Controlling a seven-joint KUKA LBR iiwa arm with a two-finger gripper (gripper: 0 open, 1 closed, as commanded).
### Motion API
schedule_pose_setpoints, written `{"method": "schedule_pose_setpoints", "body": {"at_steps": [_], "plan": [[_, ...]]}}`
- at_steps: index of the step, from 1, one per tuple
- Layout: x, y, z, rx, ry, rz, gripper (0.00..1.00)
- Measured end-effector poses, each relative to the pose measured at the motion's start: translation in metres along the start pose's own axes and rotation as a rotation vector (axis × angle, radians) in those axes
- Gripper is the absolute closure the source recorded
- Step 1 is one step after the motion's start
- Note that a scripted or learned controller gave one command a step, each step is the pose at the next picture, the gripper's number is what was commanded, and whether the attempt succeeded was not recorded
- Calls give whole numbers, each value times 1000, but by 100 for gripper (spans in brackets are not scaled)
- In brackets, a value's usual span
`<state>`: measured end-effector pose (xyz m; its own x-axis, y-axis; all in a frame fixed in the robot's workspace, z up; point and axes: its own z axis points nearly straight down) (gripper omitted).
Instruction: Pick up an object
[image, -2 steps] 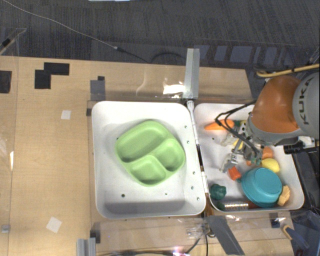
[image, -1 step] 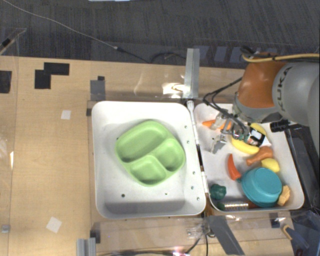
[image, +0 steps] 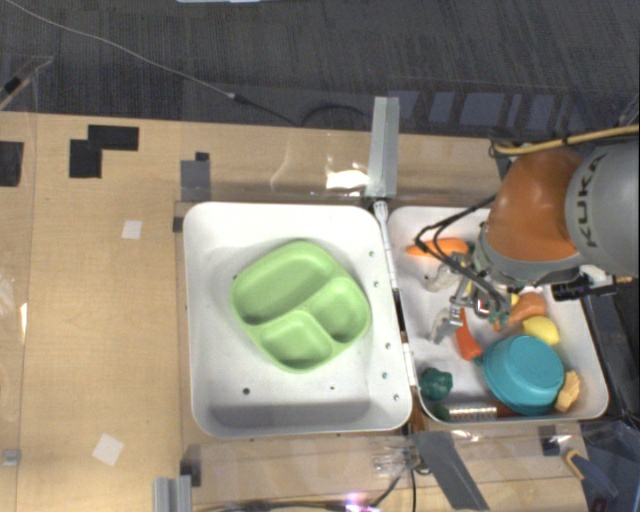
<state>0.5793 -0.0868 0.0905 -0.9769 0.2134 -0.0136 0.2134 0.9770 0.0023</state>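
On a wooden bench (image: 90, 330) stand two white bins (image: 215, 400): one green divided plate (image: 300, 305) at centre, toys with one blue bowl (image: 523, 372) at lower right under the gripper (image: 462, 315), grip unclear.

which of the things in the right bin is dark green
The small dark green object at the bin's near-left corner, left of the blue bowl. The others around it are orange, yellow or blue.
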Motion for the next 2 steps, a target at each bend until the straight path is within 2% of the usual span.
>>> {"method": "schedule_pose_setpoints", "body": {"at_steps": [1,2], "plan": [[-6,2,-15,-2,-20,-4,100],[-5,2,-14,-2,-19,-5,0]]}}
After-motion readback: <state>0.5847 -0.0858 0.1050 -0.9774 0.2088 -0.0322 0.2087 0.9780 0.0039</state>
